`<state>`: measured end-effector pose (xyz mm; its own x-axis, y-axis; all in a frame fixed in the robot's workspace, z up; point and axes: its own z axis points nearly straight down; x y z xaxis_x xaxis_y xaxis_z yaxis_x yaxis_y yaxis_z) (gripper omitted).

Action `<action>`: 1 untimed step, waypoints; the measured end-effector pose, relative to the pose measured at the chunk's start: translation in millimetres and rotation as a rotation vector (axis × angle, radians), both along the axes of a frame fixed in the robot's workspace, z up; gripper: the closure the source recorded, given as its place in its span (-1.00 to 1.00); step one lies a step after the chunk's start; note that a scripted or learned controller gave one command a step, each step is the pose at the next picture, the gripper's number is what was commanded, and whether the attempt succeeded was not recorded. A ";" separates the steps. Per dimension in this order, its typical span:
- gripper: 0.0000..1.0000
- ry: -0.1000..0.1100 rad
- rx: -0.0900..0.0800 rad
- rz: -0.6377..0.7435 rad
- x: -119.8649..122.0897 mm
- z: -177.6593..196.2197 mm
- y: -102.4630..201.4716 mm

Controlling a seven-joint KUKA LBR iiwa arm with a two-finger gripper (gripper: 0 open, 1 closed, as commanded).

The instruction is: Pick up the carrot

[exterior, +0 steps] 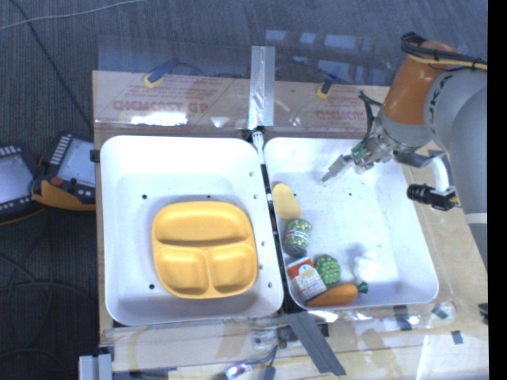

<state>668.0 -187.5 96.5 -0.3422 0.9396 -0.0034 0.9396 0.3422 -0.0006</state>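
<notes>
Camera view, items listed. Carrot (334, 295): laid flat at the near edge of the right bin (400, 236), touching a small carton (305, 276), beside a green item (327, 268). Gripper (331, 172): held above the far part of that bin, well apart from the carrot; nothing is seen between its parted fingers. Yellow divided plate (206, 248): set in the left bin (127, 212).

floor (119, 14): dark grey carpet with a faint diagonal weave, a thin pale cable (47, 16) trailing across its upper left. desk (190, 101): tan board under a clear taped sheet with reversed red lettering. a handheld control pendant (67, 169) lies on the floor at the left. lighting even, with glare on the sheet.
</notes>
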 end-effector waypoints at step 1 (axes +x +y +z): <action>-1.00 -0.006 0.000 -0.054 2.3 -7.1 62.0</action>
